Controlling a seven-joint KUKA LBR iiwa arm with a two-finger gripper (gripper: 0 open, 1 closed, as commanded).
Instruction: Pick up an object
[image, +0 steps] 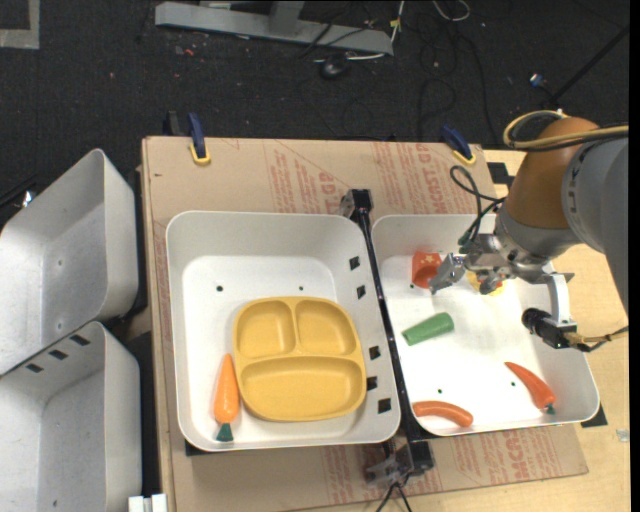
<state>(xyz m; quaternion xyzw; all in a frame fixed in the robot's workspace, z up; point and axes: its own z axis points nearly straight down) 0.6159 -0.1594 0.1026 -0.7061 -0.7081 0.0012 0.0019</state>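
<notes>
end effector (452, 272) over right bin (585, 375) | beside red block (426, 267)

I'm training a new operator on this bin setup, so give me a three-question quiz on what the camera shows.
1. True or false: the yellow divided plate lies in the left bin.
2. Which lies nearest the gripper? A) carrot B) orange-red block C) red pepper
3. Fill in: the green cylinder lies in the ___ bin.

Key: 1 true; 2 B; 3 right.
</notes>
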